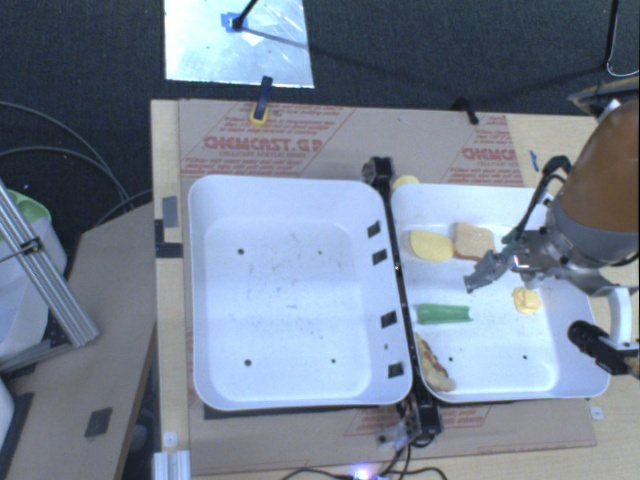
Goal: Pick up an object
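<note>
Five small pieces lie in the right bin (575, 373): a tan bread-like square (473, 239), a smooth yellow oval (432, 246), a green stick (443, 314), a lumpy yellow bit (527, 300) and a brownish strip (434, 362) at the left wall. The gripper (486, 272) hangs between bread and green stick; whether its claw is parted or closed I cannot tell, perhaps nothing is in it. The left bin (290, 293) is glossy white plastic.

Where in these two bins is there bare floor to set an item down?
The left bin offers bare floor wall to wall. In the right bin, room remains below the green piece. Its upper half is crowded: yellow piece, tan piece, gripper.
</note>
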Motion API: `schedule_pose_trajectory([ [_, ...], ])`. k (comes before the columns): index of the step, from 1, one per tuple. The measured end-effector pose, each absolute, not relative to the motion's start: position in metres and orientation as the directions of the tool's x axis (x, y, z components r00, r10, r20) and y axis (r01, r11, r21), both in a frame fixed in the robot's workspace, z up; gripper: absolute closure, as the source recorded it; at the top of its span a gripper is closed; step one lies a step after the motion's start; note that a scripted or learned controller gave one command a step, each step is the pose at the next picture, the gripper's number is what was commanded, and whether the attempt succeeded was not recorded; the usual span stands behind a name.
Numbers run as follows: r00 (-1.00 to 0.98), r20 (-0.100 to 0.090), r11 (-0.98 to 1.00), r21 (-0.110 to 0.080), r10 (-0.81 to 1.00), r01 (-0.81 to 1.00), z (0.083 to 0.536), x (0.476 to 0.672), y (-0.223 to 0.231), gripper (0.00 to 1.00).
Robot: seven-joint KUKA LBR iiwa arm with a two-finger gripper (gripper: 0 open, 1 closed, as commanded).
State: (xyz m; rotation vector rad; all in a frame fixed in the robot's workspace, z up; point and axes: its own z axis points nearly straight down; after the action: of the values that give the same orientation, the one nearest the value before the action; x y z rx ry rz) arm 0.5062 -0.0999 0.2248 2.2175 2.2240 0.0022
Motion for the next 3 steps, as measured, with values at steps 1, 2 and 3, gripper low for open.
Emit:
schedule_pose_trajectory([
  [1, -0.016, 0.005, 0.016, 0.016, 1.0, 1.0, 0.34, 0.488, 0.007, 0.0],
  [2, -0.007, 0.001, 0.007, 0.008, 1.0, 1.0, 0.345, 0.489, 0.001, 1.0],
  [3, -0.013, 0.003, 0.013, -0.002, 1.0, 1.0, 0.309, 0.486, 0.099, 1.0],
])
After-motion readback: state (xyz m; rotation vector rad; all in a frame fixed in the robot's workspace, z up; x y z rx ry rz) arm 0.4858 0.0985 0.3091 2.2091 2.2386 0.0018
